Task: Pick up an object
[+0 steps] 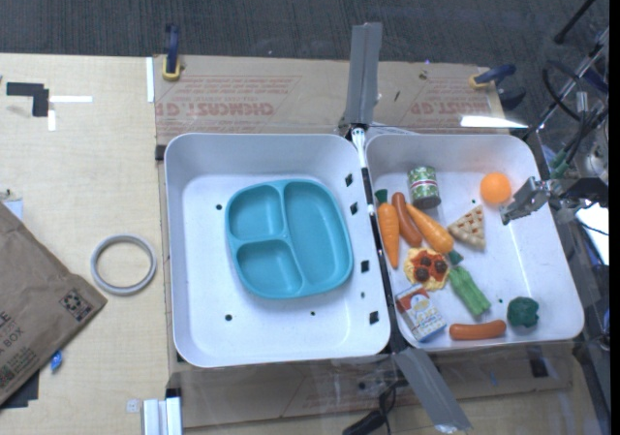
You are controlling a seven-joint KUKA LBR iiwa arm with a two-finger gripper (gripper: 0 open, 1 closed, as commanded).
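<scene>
The right bin (542, 268) holds several toy foods: an orange ball (495, 188), a green-labelled can (422, 186), a tan wedge (468, 227), two carrots (387, 233), a small round pizza (428, 268), a green cucumber (469, 290), a dark green broccoli (522, 311), a red sausage (478, 330) and a small carton (421, 315). My gripper (521, 205) hangs over the bin's right side, just right of and slightly below the orange ball. It is apart from the ball, and I see nothing held in it.
A teal divided plate (289, 236) lies in the left bin (194, 230). On the bench at left are a tape ring (123, 263) and a brown cardboard box (29, 317). Blue clamps (171, 41) hold the cardboard behind the bins. Cables and stands crowd the right edge.
</scene>
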